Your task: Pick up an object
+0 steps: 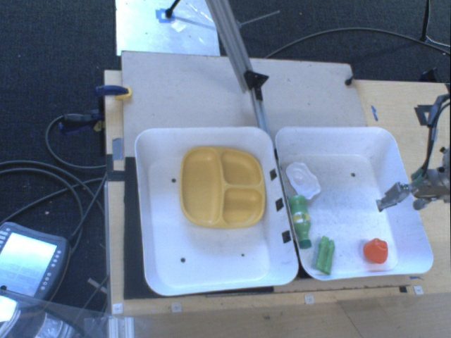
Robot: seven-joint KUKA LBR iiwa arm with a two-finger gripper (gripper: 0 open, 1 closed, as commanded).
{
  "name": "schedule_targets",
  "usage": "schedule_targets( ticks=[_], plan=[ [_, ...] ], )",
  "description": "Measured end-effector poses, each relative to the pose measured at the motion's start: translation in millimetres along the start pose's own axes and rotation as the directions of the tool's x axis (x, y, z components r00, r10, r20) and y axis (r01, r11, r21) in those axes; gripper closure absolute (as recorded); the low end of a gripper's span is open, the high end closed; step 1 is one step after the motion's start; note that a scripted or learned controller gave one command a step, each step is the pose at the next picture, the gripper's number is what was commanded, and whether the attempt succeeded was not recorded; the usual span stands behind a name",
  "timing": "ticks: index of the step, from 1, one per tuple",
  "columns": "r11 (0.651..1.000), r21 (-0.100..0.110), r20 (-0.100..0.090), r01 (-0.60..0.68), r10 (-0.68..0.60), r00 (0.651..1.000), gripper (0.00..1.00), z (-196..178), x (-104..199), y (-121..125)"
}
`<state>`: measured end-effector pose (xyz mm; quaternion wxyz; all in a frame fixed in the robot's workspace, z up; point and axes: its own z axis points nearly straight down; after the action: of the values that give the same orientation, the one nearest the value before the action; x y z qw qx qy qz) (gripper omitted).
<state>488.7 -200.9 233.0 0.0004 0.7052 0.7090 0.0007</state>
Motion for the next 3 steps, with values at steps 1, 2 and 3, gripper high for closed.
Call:
schedule_targets(
  ticks=[1,2,3],
  plan=[
    [1.000,0.000,0.000,-0.002,0.002,1.000,0.00,0,0,0],
    [1.000,0.004,-0.001,-0.006,0.006,1.000,0.00,42,-3,0],
    [1.000,0.006,-0.002,-0.005,0.005,1.000,0.00,105,-1,0]
  ],
)
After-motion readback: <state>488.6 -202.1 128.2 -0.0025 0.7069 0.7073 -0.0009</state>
